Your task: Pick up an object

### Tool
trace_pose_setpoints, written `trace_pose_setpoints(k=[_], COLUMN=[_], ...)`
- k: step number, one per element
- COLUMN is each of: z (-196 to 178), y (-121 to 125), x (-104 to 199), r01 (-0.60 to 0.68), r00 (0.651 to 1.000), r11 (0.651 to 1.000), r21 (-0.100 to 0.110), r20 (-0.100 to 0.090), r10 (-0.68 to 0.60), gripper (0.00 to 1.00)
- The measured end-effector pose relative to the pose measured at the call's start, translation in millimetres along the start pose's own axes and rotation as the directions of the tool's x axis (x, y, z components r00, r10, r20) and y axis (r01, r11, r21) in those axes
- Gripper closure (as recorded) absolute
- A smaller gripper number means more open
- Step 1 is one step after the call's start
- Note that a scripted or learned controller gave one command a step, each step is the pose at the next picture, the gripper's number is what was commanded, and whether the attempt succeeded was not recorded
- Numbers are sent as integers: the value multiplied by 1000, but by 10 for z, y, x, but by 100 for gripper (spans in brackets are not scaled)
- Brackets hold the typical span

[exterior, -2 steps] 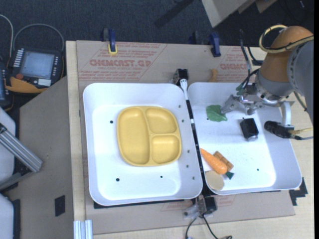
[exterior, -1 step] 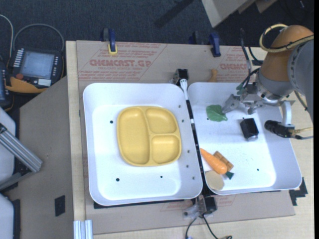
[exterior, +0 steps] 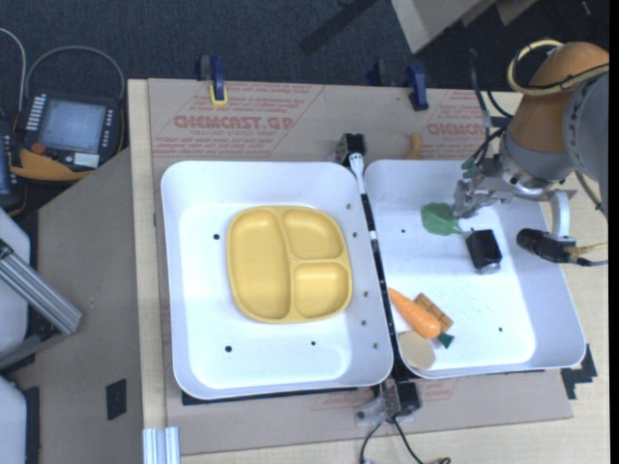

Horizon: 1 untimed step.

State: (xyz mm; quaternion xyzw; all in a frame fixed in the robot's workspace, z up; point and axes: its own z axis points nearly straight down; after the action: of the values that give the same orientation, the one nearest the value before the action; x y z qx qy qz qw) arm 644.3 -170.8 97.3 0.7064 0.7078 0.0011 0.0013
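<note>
The gripper (exterior: 464, 204) reaches into the right bin (exterior: 542, 341) near its far edge, fingertips touching the green piece (exterior: 440, 220); whether they are spread or pinching it cannot be told. A black block (exterior: 484, 249) lies just beside it toward the bin's middle. A carrot (exterior: 414, 313) rests by the near-left corner. The left bin (exterior: 193, 259) carries 1 yellow divided plate (exterior: 288, 262).

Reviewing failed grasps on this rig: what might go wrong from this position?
The gripper sits at the edge of the green object, so it may catch only the rim and slip. The black object lies close by and could get nudged. The green object also looks flat against the right bin, making it hard to get under.
</note>
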Motion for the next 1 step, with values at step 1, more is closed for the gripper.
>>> trace_pose_setpoints(k=[1], z=[-437], y=[29], x=[-27], r01=[-1], r00=[1000], r11=[1000], r21=[-2], r20=[2], r10=[1], gripper=[100])
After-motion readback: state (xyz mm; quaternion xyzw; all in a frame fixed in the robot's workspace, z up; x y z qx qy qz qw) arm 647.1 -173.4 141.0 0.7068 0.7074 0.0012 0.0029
